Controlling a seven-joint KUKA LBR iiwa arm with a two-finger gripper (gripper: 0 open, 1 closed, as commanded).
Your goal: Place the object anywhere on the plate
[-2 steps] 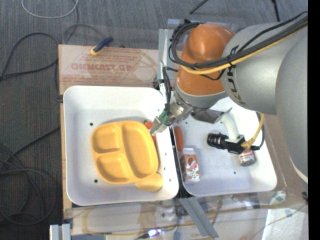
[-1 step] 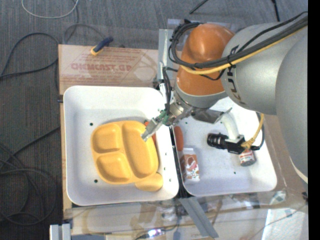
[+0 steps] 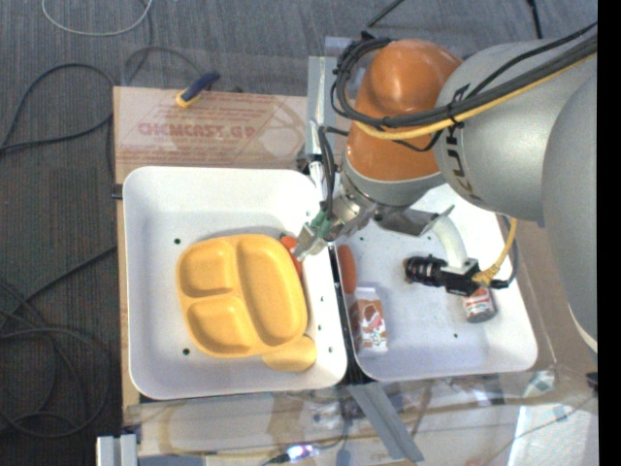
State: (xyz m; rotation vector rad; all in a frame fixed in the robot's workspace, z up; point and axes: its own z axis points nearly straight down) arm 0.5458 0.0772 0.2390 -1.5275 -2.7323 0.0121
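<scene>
Plate (image 3: 241, 294) lies just left of the tool (image 3: 312, 236).

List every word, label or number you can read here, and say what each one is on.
Red print on the cardboard sheet behind the left bin: blurred, maybe "CHICKCAST", not certain.
Label on the brown packet in the right bin: too small to read.
Label on the small can: too small to read.

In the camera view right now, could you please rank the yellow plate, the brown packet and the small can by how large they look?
1. yellow plate, by far the largest
2. brown packet
3. small can, though close to the packet
</scene>
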